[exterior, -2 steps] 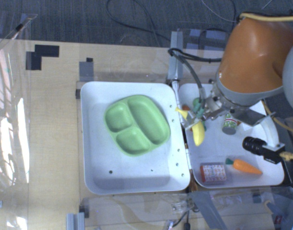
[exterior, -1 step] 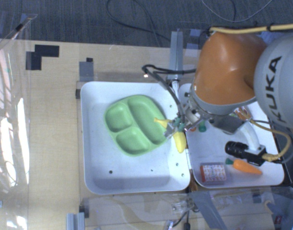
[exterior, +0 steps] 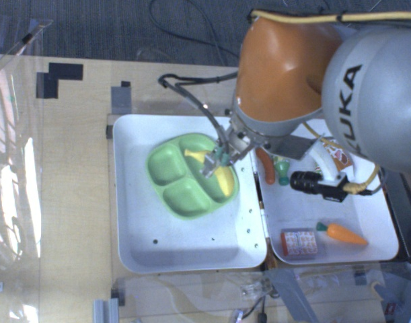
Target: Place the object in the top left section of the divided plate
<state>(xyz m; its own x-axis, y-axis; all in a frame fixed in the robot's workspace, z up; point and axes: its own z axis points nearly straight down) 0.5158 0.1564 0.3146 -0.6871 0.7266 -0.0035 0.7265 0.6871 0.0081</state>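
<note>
Arm (exterior: 306, 66) bulk hides upper part of right bin (exterior: 383, 244), cut off by top and right edges. Gripper (exterior: 214, 161) small and blurred over divided plate (exterior: 185, 180); finger gap unreadable. Yellow object (exterior: 194, 155) beside it partly covered. Label on box (exterior: 299, 243) too small to read.

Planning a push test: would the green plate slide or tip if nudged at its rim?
The plate looks like thin, light plastic, so it would probably slide easily on the smooth white bin. Its low, wide shape makes tipping unlikely, though pressing down on the rim might rock it.
</note>
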